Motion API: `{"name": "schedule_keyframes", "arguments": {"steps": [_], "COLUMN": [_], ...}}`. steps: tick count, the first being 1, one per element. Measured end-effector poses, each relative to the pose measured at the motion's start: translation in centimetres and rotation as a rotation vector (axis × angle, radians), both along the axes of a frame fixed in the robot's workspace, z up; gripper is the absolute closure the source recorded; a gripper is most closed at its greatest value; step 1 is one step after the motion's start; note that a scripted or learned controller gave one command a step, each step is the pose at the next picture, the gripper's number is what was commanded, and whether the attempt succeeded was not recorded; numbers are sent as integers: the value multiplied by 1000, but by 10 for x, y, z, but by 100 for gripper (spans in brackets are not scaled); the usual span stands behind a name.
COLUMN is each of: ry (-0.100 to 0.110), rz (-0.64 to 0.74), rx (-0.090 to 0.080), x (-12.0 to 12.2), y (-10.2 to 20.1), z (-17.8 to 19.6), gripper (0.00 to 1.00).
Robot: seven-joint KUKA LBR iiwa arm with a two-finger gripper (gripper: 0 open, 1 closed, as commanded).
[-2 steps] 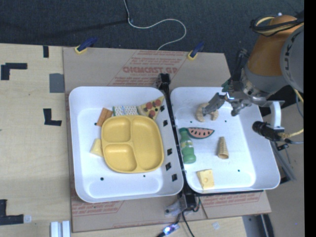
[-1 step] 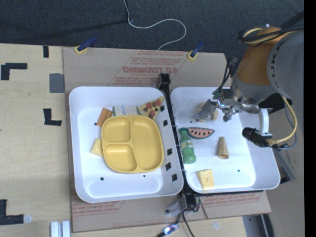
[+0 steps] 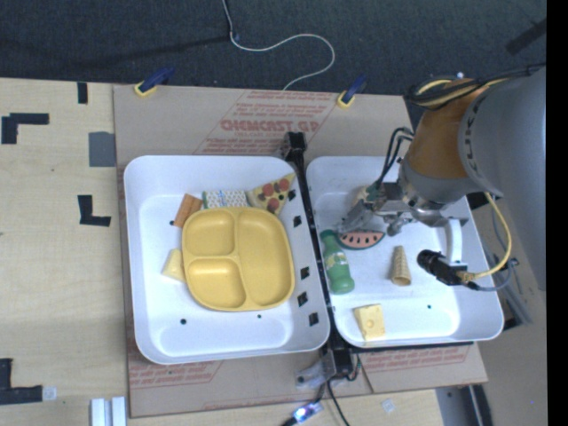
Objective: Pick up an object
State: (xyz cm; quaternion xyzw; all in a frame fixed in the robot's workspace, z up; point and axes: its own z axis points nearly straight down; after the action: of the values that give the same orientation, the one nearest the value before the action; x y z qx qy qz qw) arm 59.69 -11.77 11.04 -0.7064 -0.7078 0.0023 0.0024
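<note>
I can see red print on the cardboard sheet (image 3: 266, 122) lying under the bins, along its far edge. It runs in slanted lines, but from my camera it is too blurred and small to read. I find no other lettering or numbers on the counter.

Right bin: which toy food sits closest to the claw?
The watermelon slice, directly below the claw. The green bottle, ice cream cone and cheese wedge lie farther toward the bin's front.
</note>
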Motion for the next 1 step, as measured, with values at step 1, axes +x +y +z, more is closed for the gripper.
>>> {"name": "schedule_keyframes", "arguments": {"steps": [1], "ry": [-4], "rz": [0], "rx": [-2], "x": [0], "y": [1], "z": [-27], "gripper": [0]}}
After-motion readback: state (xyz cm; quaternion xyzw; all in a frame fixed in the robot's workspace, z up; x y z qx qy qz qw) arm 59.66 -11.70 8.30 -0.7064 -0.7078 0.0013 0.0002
